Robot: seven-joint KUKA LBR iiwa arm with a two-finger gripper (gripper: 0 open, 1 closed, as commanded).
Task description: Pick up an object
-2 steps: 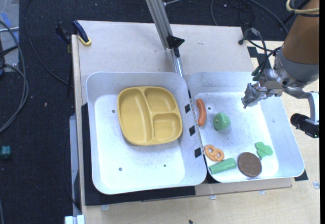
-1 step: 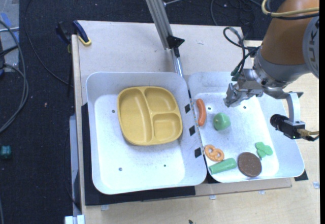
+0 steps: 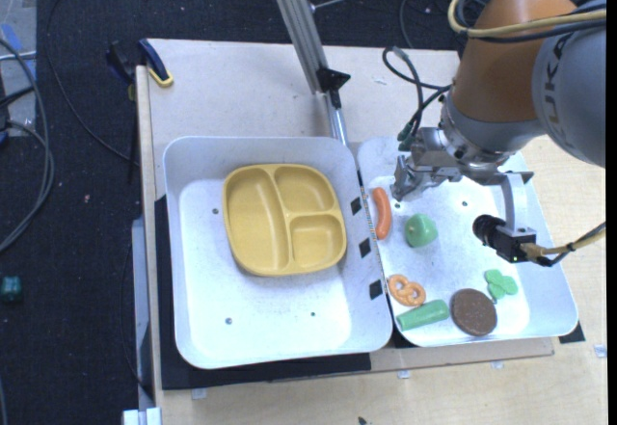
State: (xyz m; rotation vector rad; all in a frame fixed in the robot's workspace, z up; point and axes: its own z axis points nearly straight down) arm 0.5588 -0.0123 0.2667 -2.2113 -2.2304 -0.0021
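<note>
My gripper [image 3: 403, 190] hangs over the near-left part of the right bin [image 3: 540, 264], with its dark fingers pointing down. An orange sausage-shaped toy [image 3: 383, 213] lies just left of and below the fingertips, along the bin's left wall. A round green toy [image 3: 420, 230] sits just below the gripper. Lower in the same bin are an orange pretzel [image 3: 406, 292], a long green piece [image 3: 422, 315], a brown disc [image 3: 473, 311] and a small light-green piece [image 3: 500, 284]. Nothing shows between the fingers.
The left bin [image 3: 193, 317] holds a yellow divided plate [image 3: 285, 218]. A grey metal pole [image 3: 299, 13] slants in from the top to the gap between the bins. A black camera mount [image 3: 503, 236] hangs off the wrist over the right bin.
</note>
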